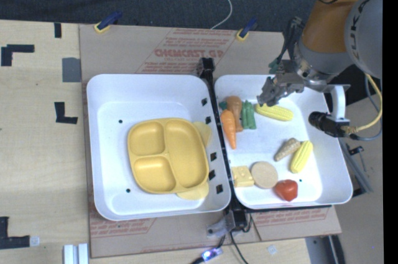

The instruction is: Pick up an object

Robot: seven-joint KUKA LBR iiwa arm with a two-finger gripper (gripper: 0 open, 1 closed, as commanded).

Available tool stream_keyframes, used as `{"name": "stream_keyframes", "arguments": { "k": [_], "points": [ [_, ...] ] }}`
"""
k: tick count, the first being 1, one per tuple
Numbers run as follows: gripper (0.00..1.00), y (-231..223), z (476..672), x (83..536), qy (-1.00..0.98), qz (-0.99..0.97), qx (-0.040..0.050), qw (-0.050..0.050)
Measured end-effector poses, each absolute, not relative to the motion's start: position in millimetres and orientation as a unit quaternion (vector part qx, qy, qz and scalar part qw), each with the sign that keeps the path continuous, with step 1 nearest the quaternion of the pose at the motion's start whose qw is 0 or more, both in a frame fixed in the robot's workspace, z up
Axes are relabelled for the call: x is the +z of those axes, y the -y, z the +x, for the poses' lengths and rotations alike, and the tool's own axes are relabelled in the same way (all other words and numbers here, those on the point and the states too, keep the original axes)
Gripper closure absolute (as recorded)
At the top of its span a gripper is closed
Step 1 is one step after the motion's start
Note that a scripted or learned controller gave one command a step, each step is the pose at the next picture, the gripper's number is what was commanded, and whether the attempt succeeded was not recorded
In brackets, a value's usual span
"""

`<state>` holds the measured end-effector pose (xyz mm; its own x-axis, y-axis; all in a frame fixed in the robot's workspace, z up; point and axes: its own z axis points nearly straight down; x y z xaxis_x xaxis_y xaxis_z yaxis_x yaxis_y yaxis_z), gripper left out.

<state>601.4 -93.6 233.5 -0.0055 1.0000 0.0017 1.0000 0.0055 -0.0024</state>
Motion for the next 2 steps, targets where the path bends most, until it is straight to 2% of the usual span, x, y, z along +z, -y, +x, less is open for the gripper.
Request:
{"name": "stream_keyframes", "arguments": {
  "k": [2],
  "points": [
    [1.00, -20, 589.2, 241, 0.710, -0.704, 0.0001, 0.002]
  ]
}}
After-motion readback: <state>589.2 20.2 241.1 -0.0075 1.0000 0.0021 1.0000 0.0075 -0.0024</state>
